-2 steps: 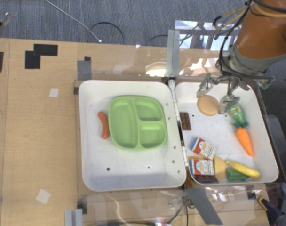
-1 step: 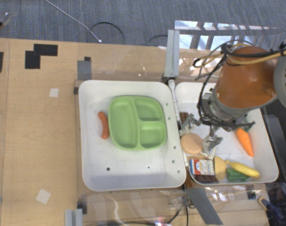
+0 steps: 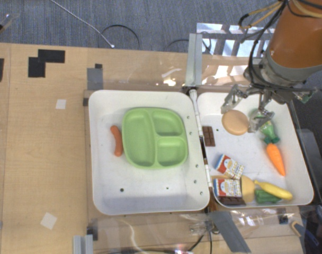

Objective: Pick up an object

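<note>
My gripper (image 3: 244, 110) hangs over the back of the right bin (image 3: 304, 194), below the orange band of the arm. Its fingers stand open, one finger (image 3: 227, 101) left of and one finger (image 3: 261, 115) right of a round tan bun (image 3: 235, 123). The bun lies on the bin floor just under and between them, not gripped. An orange carrot (image 3: 276, 158) with a green top (image 3: 269, 133) lies just right of the gripper.
The right bin also holds a brown chocolate bar (image 3: 207, 136) at its left wall, two small cartons (image 3: 228, 165), a yellow banana (image 3: 273, 190) and a green piece (image 3: 264, 197). The left bin (image 3: 105, 194) bears a green divided plate (image 3: 154, 137) and a sausage (image 3: 117, 140).
</note>
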